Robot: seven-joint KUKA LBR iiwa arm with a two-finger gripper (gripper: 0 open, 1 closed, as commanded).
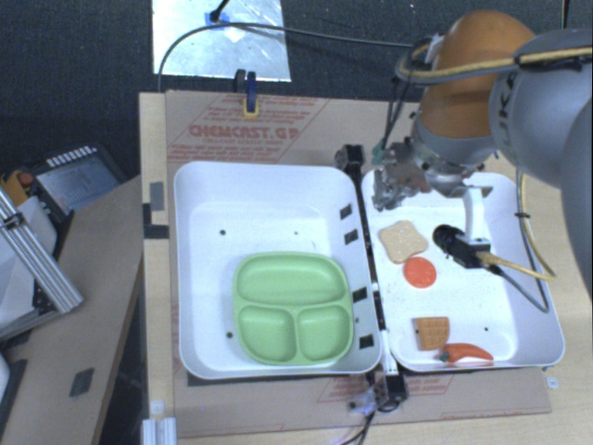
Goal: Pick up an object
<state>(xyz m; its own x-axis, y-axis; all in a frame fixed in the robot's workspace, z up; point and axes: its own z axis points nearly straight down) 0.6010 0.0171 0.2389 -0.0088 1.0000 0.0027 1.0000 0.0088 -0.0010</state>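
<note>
L bin (pixel 259 207) sits on a cardboard sheet (pixel 264 128) w/ red print, on the tabletop (pixel 150 133). It holds one green plate (pixel 292 309) w/ 3 compartments, lying flat toward 5 o'clock of the bin floor, close to the front wall and the side shared w/ the other bin. At 12 o'clock beyond L bin, a yellow-and-blue clamp (pixel 248 95) stands at the sheet's far edge. Further toward 12 lies a foil square (pixel 222 21).

R bin (pixel 505 313) touches L bin along the mid seam. The arm (pixel 551 100) comes in from approx 2 o'clock, its orange band (pixel 468 58) above the bin's far wall. The jaws hang at approx 11 o'clock of R bin, near the seam, just at 12 o'clock of the bread (pixel 402 240). Can't tell if they're open or shut, or whether they reach the bread; no obj visibly gripped.

The pickable objs all lie flat in R bin:
- Bread: pale tan slice at approx 10 o'clock of the bin.
- Red disc (pixel 421 273): just beside the bread at its 5 o'clock; contact unclear.
- Cracker (pixel 432 331): small brown square at 6 o'clock of the disc, apart from it, near the front wall.
- Carrot (pixel 463 352): orange, lying along the front wall at 4 o'clock of the cracker, just beside it.
</note>
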